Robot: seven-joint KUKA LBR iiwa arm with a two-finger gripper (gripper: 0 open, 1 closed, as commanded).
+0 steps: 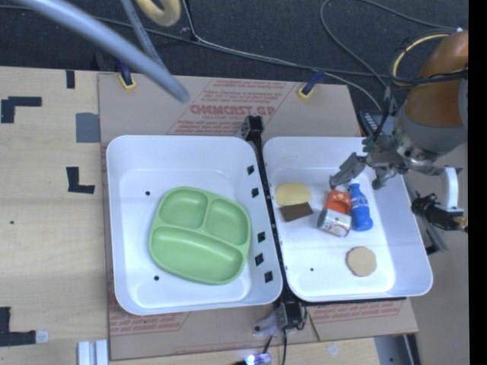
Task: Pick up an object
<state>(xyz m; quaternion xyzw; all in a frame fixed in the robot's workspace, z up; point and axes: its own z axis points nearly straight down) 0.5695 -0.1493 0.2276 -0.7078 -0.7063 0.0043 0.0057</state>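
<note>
We are looking down on a wooden table [46, 226] carrying two shallow white bins side by side on a sheet of cardboard [228, 101]. The left bin [125, 158] is holding a green divided plate [201, 235], lying flat near its middle.

The right bin [403, 280] is holding the loose objects. A yellow sponge with a dark brown scrubbing side [294, 201] is lying near the bin's left wall. To its right a small red and white carton [335, 211] is lying tilted, and a blue bottle with a white cap [359, 208] is lying just beside it — the two are touching or nearly so. A round tan disc, like a cookie [361, 261], is resting apart from them, nearer the bin's front edge.

The arm [434, 97] is reaching in from the right, its orange band showing above the grey wrist. The tool [364, 175] is hanging over the back part of the right bin, just above the carton and the bottle. We are seeing its two fingers spread apart — one finger [346, 172] is pointing toward the sponge side — and nothing is sitting between them.
</note>
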